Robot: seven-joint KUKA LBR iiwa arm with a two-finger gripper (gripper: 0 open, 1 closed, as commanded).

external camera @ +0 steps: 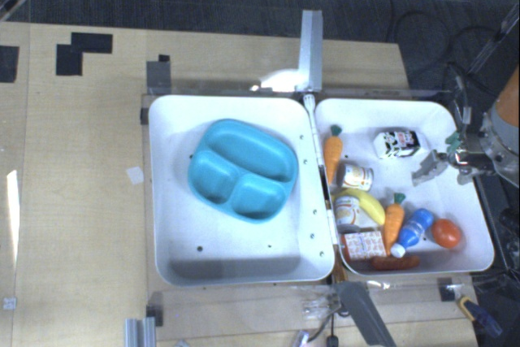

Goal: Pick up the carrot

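We log two tapered orange carrots in the right bin (479, 260): carrot one (332, 150) at ten o'clock, carrot two (393, 224) near six, beside a curved yellow banana (367, 206). At three o'clock the gripper (443, 164) hovers, fingers spread, holding nothing.

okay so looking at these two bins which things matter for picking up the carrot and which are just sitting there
For the job:
- two orange carrots with green tops, one by the divider, one lower down
- two-finger gripper at the right bin's edge

Just lying about:
- blue three-compartment plate in the left bin
- yellow banana
- blue bottle
- red tomato
- black-and-white cow-print carton
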